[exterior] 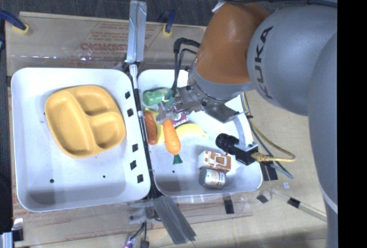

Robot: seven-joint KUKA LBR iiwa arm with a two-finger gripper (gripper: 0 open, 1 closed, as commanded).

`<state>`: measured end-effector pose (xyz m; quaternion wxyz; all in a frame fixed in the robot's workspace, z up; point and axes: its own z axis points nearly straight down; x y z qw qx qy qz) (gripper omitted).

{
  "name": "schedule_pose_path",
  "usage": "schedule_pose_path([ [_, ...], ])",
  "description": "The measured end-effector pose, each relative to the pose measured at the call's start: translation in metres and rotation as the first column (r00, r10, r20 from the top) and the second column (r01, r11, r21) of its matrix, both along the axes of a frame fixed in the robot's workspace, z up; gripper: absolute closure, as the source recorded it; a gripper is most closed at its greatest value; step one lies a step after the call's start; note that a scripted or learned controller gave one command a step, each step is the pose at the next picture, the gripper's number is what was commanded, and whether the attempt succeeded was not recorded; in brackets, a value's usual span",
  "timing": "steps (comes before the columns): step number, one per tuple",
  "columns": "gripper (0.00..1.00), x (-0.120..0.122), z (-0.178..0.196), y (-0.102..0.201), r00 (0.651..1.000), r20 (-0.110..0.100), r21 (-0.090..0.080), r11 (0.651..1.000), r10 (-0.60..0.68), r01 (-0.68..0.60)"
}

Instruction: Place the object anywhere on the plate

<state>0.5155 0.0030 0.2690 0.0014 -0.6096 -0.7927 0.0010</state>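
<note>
While the gripper (pixel 172 105), its opening impossible to judge, hovers low over the carrot (pixel 171 137) in the right bin (pixel 248 184), a centred grasp should precede carrying it left to the yellow plate (pixel 85 120).

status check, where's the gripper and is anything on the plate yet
Gripper low in the right bin, over carrot, hot dog and banana. Yellow divided plate in left bin bare. Bin walls lie between.
</note>
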Motion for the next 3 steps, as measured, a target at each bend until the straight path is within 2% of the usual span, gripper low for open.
schedule_pose_path([
  [1, 1.0, 0.075, 0.005, 0.039, 0.986, 0.001, 0.0, 0.986, 0.169, -0.169],
  [2, 1.0, 0.07, 0.013, 0.123, 0.935, 0.002, 0.0, 0.935, 0.356, -0.356],
  [3, 0.0, 0.07, 0.013, 0.123, 0.935, 0.002, 0.0, 0.935, 0.356, -0.356],
])
